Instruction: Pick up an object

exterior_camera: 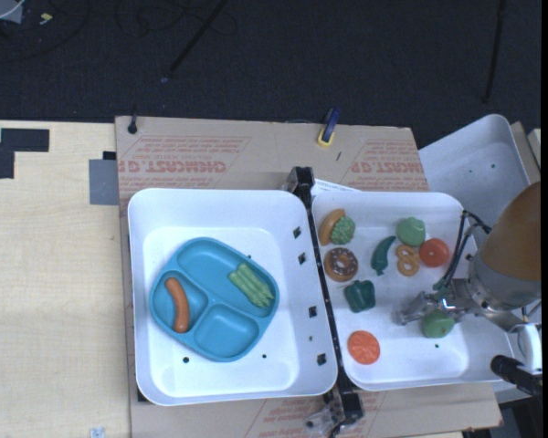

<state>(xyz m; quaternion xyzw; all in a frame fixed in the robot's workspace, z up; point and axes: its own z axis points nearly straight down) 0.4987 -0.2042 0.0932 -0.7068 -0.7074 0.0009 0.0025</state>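
right bin point(457, 359): hand point(418, 310) low beside green toy point(437, 324) | left bin point(155, 245): blue tray point(215, 297)

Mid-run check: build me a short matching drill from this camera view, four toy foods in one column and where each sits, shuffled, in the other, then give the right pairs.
Things:
1. hot dog
2. green beans
3. chocolate donut
4. orange slice

Places:
A. right bin, near corner, alone
B. blue tray, left compartment
C. right bin, close to the divider, above the dark green pepper
D. blue tray, upper right compartment

Pairs: 1-B, 2-D, 3-C, 4-A
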